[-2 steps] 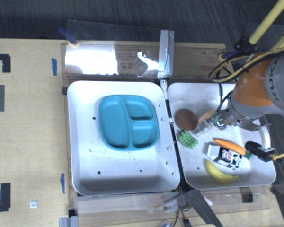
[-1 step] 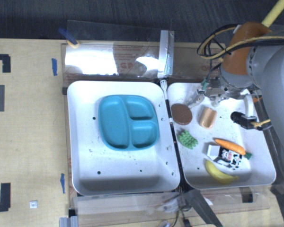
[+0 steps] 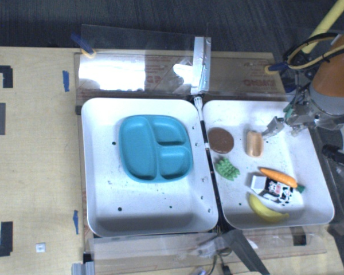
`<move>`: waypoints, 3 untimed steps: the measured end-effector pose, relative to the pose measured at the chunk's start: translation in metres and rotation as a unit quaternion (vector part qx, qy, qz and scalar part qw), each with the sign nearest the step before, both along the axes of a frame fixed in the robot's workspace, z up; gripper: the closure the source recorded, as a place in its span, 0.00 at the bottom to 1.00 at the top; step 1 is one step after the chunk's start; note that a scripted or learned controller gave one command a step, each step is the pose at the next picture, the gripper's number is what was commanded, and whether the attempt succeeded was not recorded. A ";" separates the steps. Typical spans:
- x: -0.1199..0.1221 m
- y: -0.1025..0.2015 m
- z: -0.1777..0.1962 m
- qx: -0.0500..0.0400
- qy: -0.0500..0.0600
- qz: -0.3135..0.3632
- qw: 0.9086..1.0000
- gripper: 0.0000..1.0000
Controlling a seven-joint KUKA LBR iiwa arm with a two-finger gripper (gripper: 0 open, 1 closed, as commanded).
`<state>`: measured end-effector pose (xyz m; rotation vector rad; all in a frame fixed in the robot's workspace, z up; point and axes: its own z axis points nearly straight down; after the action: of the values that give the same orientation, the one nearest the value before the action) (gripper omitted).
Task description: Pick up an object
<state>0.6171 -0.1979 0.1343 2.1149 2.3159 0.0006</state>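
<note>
Gripper hangs over the right bin, fingers spread and holding nothing — just beside the bread roll, with carrot and banana nearer the front.

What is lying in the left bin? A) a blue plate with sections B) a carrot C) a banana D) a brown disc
A: the blue plate with sections lies in the left bin, while the banana, carrot and brown disc are in the right bin.
</note>
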 end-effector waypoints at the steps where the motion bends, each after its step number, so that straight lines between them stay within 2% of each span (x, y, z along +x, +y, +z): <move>1: -0.134 0.041 -0.047 0.002 0.001 0.057 0.998 0.00; 2: -0.024 0.034 -0.048 0.000 -0.001 0.139 0.990 0.00; 3: 0.016 0.089 -0.048 0.001 -0.002 0.074 0.997 0.00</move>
<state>0.6327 -0.1088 0.0859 1.9375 2.4659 0.0080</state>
